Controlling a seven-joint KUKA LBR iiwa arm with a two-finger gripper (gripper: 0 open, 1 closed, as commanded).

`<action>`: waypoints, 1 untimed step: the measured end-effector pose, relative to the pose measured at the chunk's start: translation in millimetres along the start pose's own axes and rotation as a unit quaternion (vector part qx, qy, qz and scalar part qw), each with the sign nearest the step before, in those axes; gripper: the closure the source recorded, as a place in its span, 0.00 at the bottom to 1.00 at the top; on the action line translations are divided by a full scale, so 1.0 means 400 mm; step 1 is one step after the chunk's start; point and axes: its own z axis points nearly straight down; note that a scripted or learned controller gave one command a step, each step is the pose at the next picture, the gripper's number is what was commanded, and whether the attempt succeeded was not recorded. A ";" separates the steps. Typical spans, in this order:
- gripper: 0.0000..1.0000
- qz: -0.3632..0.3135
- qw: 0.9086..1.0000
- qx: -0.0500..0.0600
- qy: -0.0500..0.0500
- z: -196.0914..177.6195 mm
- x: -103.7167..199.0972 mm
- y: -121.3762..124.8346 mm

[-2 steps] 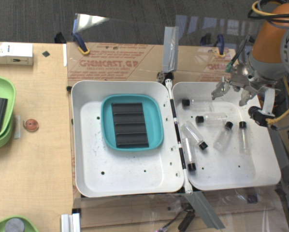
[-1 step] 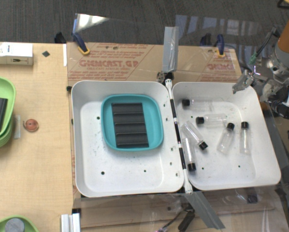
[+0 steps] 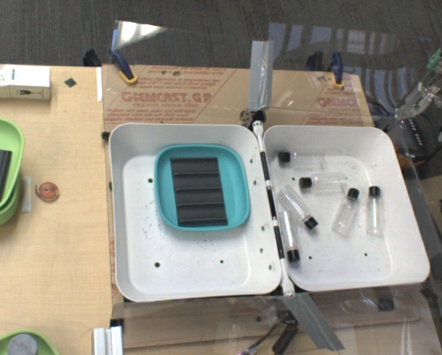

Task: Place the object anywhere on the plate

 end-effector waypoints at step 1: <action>0.00 0.054 0.999 0.000 0.000 -0.083 -0.029 -0.065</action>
